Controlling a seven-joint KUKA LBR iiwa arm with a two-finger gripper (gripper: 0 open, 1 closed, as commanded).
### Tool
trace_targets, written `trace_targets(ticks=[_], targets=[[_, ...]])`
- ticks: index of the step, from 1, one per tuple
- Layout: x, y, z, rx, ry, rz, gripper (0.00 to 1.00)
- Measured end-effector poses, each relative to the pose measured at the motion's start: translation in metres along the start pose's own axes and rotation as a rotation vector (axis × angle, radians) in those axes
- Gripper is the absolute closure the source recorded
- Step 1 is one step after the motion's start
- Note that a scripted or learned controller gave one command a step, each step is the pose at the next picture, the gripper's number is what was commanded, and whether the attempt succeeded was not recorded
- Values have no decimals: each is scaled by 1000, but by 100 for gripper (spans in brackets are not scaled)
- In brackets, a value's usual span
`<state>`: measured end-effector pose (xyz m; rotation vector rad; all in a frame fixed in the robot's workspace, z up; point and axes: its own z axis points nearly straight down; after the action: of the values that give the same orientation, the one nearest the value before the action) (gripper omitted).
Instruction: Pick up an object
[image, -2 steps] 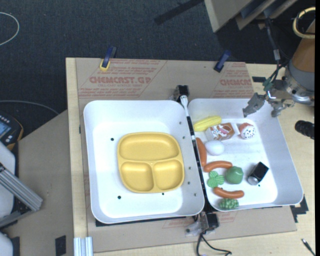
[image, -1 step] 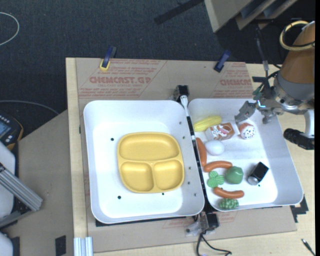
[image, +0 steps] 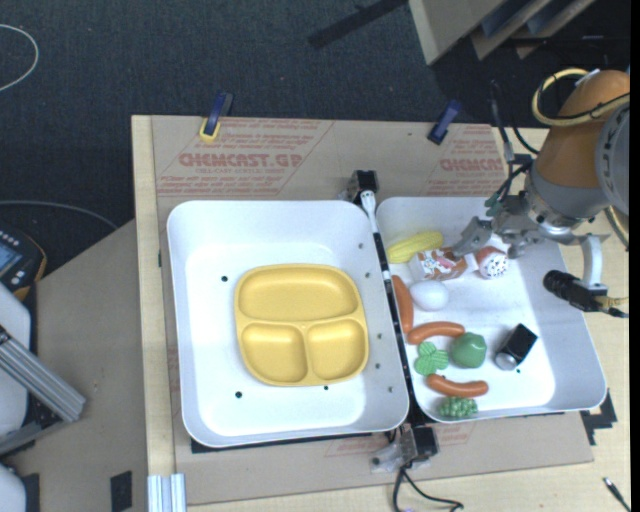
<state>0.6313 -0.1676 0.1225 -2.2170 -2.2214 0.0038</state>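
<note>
Underneath, cardboard-topped bench (image: 300, 150) w/ two white bins (image: 200, 330) – dark carpet (image: 150, 50) around.

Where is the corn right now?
The corn lies in the right bin, near its back left corner, just behind the white egg and left of the gripper.

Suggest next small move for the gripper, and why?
Probably lower straight down a little: the gripper hangs over the right bin's far end, just above the red-and-white toys, with nothing seen between its fingers. The yellow corn lies just left.
</note>
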Motion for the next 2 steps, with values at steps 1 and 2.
trace_targets(ticks=[1,2], targets=[[-1,6,14,-22,-5,0,0],[-4,8,3,-29,-11,1,100]])
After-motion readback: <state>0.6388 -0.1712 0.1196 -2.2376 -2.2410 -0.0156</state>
